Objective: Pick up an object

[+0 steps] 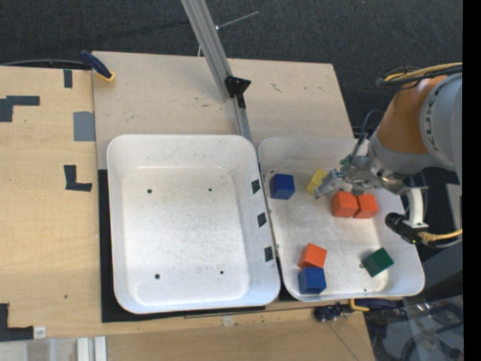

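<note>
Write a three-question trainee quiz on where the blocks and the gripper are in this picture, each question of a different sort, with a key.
1. True or false: the green block lies in the left bin.
2. Multiple choice: which block lies nearest the gripper? A. the yellow block B. the green block C. the blue block at the near rim
3. Fill in: an orange block lies just above the blue block at the near rim, both in the ____ bin.

Key: 1. false, it lies in the right bin. 2. A, the gripper sits over the right bin beside the yellow block and the two orange blocks. 3. right.
</note>
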Robot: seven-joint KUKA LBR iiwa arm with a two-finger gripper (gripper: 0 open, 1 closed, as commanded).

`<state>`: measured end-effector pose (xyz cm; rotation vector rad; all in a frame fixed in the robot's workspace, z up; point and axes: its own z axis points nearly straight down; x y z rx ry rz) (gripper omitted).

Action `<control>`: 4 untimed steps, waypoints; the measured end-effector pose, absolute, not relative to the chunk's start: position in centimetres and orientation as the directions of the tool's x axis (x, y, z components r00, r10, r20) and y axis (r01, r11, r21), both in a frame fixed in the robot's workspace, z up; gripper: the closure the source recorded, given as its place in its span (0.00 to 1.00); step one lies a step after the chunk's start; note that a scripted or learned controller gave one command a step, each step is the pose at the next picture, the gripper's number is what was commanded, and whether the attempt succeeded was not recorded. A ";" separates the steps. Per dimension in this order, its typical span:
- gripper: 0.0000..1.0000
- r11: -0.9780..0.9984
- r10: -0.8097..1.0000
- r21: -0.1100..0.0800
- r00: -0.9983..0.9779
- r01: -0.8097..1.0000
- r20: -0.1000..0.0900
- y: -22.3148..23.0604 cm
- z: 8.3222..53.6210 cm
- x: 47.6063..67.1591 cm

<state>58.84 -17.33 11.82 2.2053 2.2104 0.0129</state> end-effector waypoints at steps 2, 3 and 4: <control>1.00 0.002 1.000 0.004 -0.002 1.000 -0.001 -16.7 18.3 58.1; 1.00 0.002 1.000 0.004 -0.002 1.000 -0.001 -16.1 22.9 57.9; 1.00 0.001 1.000 0.001 -0.001 1.000 0.000 -16.0 24.6 58.0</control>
